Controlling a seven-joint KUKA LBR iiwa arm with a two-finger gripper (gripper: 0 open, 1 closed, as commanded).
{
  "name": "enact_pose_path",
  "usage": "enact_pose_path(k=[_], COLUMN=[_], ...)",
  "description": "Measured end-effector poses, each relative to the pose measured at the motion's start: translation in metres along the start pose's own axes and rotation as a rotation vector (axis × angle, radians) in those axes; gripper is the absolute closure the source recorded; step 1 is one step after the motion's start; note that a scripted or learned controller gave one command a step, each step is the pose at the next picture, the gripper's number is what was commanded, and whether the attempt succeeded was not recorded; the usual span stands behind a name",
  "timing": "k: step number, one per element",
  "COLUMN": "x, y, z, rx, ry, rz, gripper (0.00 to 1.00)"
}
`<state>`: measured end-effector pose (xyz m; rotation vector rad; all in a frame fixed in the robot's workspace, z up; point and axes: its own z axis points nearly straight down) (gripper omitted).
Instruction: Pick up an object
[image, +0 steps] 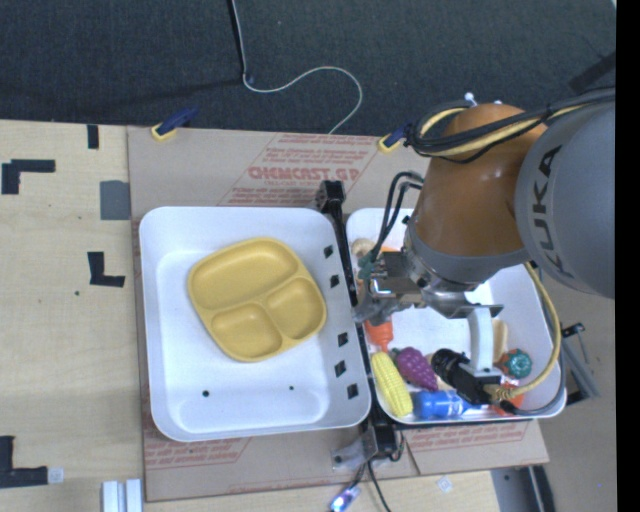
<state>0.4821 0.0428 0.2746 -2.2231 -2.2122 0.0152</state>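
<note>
Right now your arm (480, 200) reaches in from the right and hangs over the right bin (535, 290). Its gripper (384, 298) is low, beside the wall that this bin shares with the left bin (160, 300). The wrist blocks your view there, so you cannot tell whether the gripper is spread or closed, or whether it grips anything. A small orange piece (378, 331) shows just beneath it, close against it. The other candidates lie along the near side of the same bin: a yellow corn cob (391, 384) by the shared wall, a purple toy (415, 367) touching it, a blue piece (436, 405) just beside the cob's near end, and a teal ball (517, 363) toward the far right. In the left bin you see a yellow divided plate (258, 298) lying flat. Both bins rest on the worktop (60, 330).
</note>
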Motion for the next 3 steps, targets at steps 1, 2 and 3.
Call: enact_pose_path(k=[1,2,3], x=[0.005,0.017,0.044], y=[0.001,0.000,0.000], z=[-0.096,-0.110,-0.141], rx=[-0.018,-0.010,-0.012], ry=[0.004,0.003,0.004], rz=[-0.008,-0.008,-0.010], gripper=[1.00,1.00,1.00])
